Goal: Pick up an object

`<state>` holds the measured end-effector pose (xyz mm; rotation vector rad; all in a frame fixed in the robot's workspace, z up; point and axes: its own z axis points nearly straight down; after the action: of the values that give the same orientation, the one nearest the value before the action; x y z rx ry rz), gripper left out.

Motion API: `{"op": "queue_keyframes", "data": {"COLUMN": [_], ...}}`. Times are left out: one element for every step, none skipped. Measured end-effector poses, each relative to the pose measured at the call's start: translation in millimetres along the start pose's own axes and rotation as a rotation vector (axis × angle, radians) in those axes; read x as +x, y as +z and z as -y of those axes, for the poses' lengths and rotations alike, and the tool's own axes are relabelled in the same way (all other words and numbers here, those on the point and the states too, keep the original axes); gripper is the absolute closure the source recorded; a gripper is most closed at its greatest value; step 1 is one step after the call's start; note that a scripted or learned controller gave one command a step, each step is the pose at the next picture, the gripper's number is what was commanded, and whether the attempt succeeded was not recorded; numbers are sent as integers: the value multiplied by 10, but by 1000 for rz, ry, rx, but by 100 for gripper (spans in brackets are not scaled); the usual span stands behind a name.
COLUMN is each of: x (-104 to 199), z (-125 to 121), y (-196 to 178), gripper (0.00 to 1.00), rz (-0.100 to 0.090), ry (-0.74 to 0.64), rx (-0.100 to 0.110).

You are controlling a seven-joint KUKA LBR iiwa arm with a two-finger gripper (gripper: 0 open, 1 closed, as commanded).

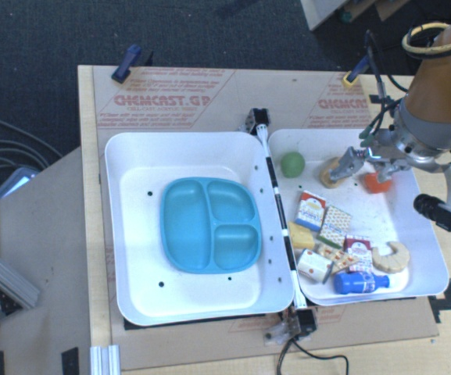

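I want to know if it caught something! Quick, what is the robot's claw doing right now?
Gripper: low over the right bin, right next to a tan object. Whether it is open, shut or gripping that object cannot be told.

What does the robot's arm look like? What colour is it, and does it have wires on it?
The arm comes in from the right. Its upper part is a rounded orange-brown band, and below that sits a shiny grey metal wrist. The end effector is small, grey and metallic, with thin prongs. A yellow-edged ring sits at the very top of the arm, and dark cables run beside it.
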<state>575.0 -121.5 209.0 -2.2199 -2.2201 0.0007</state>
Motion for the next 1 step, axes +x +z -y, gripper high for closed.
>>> {"op": "queue_keyframes", "data": {"x": [-251], "z": [-278], "y": [1251], "gripper": [0], "rz": [1], "ry": [1], "rx": [1]}}
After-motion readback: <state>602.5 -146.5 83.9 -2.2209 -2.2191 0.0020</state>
